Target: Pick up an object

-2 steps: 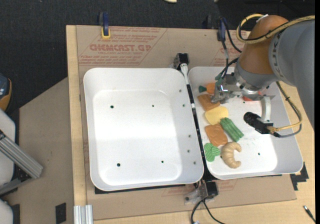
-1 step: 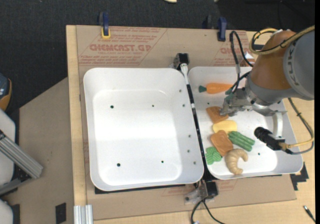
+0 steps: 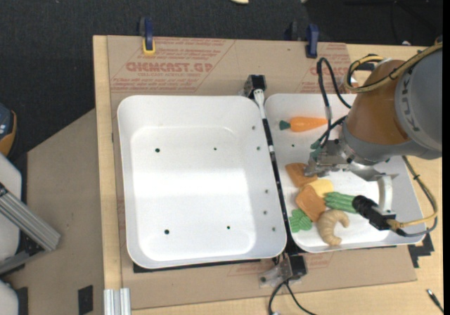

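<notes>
Gripper low over the toy pile in the right bin

Left bin [image 3: 140,166] lies well apart from the fingers, to their left, with only its white floor showing, so the work is not on that side. Next comes the right bin [image 3: 281,106], where all the toys are. The carrot [image 3: 306,124] lies alone near the far wall, up and a little left of the fingers, with free floor around it. Below the fingers the pile begins: a brown piece [image 3: 295,173] just at their left, the yellow block [image 3: 321,187] directly beneath them, an orange piece [image 3: 309,202] touching it, then the green toy [image 3: 341,201] and the tan curved toy [image 3: 332,226] nearer to the front wall, and a small green piece [image 3: 301,221] at the front left.

The gripper [image 3: 325,160] hangs low at the top edge of this pile, under the grey and orange wrist. I cannot tell how wide the fingers stand, because dark parts and cables cover them, and I see no toy between them.

In my judgement the pick is at the descent. To do it well, the fingers should straddle one toy only, probably the brown piece or the yellow block, and close on its narrow sides. The neighbours touch each other, so a closing finger may push them instead of gripping. A straight, slow lift would show if the grip is real.
</notes>
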### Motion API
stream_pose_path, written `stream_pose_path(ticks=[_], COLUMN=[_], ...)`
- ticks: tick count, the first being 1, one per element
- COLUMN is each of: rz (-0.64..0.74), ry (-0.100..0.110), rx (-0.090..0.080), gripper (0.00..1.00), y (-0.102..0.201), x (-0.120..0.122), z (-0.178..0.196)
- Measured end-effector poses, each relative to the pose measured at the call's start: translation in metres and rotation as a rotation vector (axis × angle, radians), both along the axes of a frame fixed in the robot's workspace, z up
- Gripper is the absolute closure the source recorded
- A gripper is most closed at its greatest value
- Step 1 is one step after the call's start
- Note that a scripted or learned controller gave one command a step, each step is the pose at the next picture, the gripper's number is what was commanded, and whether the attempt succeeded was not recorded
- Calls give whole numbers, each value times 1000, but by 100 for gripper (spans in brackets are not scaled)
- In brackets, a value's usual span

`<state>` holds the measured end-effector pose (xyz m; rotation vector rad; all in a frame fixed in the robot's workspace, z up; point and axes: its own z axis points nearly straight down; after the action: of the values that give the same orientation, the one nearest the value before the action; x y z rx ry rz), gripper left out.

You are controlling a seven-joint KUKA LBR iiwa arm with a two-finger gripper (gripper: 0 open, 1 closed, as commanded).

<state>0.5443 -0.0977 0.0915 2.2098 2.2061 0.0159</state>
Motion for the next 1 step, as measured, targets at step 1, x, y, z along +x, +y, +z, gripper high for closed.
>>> stream_pose_path(ticks=[1], rz=[-4], ry=[5], rx=[-3], gripper=[100], y=[-75], x=[-1], z=[126])
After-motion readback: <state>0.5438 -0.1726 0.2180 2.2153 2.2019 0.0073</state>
